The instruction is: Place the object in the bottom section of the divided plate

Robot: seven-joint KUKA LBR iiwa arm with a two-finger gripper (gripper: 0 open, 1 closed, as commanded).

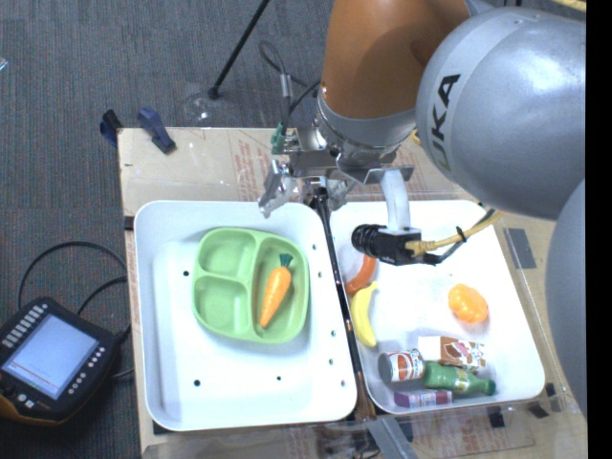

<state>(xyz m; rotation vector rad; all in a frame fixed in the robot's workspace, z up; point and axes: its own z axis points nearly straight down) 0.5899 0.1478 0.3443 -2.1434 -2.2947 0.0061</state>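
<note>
carrot (274,293): lying in long right-hand section of green divided plate (222,304), left bin (163,371)
gripper (298,191): above far rim of left bin, fingers apart, nothing betw. them

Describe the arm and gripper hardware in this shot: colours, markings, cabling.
The arm is rounded silver-grey casing with an orange band above the wrist and dark KUKA lettering. The gripper is bare grey metal. A black cylindrical unit with a yellow cable hangs beside it.
</note>
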